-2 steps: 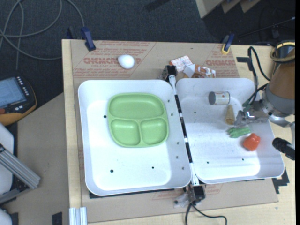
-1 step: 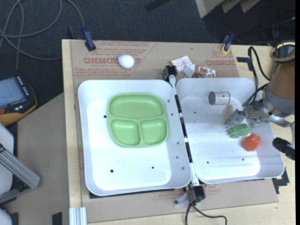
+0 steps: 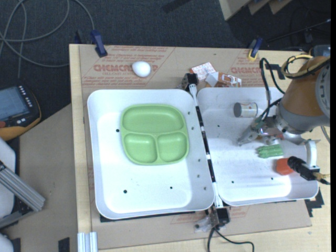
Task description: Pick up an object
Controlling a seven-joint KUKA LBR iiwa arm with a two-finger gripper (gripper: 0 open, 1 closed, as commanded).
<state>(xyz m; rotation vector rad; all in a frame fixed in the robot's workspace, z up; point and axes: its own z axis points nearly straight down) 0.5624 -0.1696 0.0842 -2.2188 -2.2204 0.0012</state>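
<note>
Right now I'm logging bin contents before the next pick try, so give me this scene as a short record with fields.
left bin: holds a green divided plate
right bin: holds a grey cylinder, a green ridged piece and an orange piece
gripper: low over the right bin, between the grey cylinder and the green ridged piece, fingers apart, nothing between them
outside the bins: a white egg-shaped object on the board behind the left bin
</note>
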